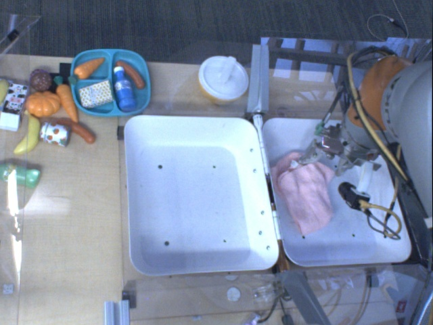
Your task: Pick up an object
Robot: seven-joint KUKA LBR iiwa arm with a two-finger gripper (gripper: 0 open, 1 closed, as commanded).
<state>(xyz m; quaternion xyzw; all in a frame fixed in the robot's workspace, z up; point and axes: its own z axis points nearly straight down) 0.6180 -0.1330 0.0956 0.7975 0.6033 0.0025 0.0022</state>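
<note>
While the grey arm reaches in over the right bin (379,249), its gripper (323,149) hangs low at the upper edge of a pink cloth (306,189); whether it is apart or together cannot be told. Below and just left of the gripper, the cloth lies crumpled in soft folds on the bin floor, pale pink, touching the bin's left wall. Further left sits the left bin (196,195), white and shallow. Both bins rest on a light wooden bench (61,235), with dark carpet beyond its far edge. Up and left of the gripper stands a yellow tub with a white lid (223,78); far left, a blue divided plate (110,82) holds toy food.
</note>
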